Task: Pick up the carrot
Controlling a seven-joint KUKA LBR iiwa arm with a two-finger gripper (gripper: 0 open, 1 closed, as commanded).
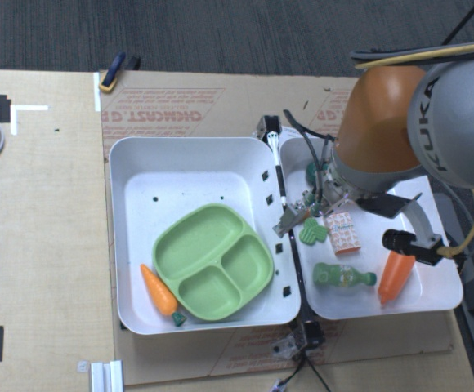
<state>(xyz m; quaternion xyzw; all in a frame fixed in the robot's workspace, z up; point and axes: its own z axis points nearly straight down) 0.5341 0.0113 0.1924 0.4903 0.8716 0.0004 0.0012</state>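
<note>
Look lower left of centre for the carrot (158,291): flat on the floor of the left bin (180,174), slanted, squeezed between the bin's left wall and the rim of the green plate (213,260), touching or all but touching that rim, leafy end toward the bottom of the frame. Cannot tell the opening of the gripper (302,215), nor any load in it: tangled among cables under the grey and orange arm (384,121), right of centre, over the wall shared by the two bins. Well apart from the carrot, with the plate between. Plenty to go wrong from here. Could mistake the orange item (395,276) in the right bin (359,305), far nearer, for the target. Could come down in the tight gap and strike the plate rim or the bin wall, shoving the carrot aside instead of straddling it. Could close on the tapered, probably smooth body and squeeze it out, or catch the plate's edge along with it and tip the plate.
</note>
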